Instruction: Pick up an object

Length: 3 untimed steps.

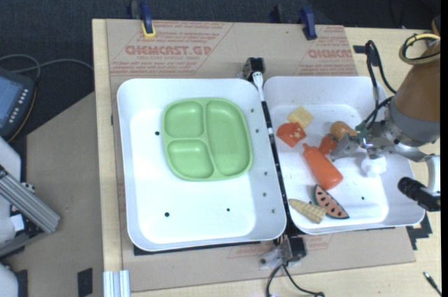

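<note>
Toy food sits in the right bin [318,82], and the gripper [348,144] hangs low beside the little red piece [327,143] and brown piece [341,128], though I cannot tell its state, so it should come straight down over one piece.

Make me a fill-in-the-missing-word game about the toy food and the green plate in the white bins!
1. The green plate has ____ sections.
2. The green plate lies in the ____ bin.
3. The watermelon slice lies in the ____ bin, beside the corn cob.
4. The long toy next to the claw is a carrot, coloured ____.

Missing words: three; left; right; orange.
</note>
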Each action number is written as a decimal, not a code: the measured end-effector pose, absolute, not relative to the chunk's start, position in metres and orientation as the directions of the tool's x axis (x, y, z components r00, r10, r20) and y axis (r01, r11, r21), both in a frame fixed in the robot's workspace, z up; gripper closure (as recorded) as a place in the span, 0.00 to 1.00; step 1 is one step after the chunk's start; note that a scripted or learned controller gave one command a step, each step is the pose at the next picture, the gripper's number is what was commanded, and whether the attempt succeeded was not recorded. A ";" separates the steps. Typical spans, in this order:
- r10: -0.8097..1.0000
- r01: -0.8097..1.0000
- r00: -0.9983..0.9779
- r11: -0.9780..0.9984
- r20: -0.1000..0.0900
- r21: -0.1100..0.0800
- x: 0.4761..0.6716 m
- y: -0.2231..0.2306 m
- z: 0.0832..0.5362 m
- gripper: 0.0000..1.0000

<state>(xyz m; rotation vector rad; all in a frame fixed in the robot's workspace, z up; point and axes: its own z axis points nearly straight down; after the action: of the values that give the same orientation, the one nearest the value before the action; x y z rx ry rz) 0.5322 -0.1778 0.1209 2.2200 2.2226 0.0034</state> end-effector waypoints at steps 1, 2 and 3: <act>1.000 1.000 -0.004 0.004 0.003 0.002 0.534 -0.175 0.085 0.00; 1.000 1.000 0.000 0.000 0.000 0.001 0.533 -0.177 0.095 1.00; 1.000 1.000 0.000 0.000 -0.002 0.005 0.533 -0.179 0.138 1.00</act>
<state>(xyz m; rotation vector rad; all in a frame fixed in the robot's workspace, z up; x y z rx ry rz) 0.5334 -0.1788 0.1377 2.2174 2.2181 0.0027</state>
